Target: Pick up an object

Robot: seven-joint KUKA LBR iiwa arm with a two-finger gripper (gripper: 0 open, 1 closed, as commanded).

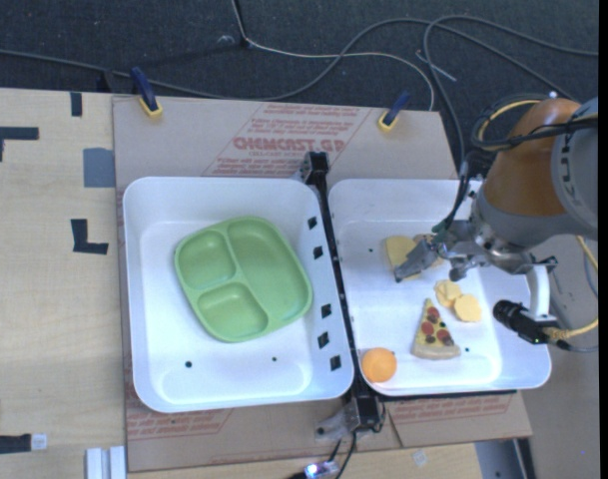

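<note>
My gripper hangs low over the right bin, at its upper middle. A yellow cheese wedge lies just left of its tip, touching or nearly touching it. Two small yellow pieces rest below the gripper. A toy pizza slice lies further toward the front, and an orange ball sits in the bin's front left corner. Nothing is visibly held.
The left bin holds a green divided plate. A black divider runs between the bins. The arm's grey and orange body covers the right bin's far right side. Cables trail across the dark floor behind the bench.
</note>
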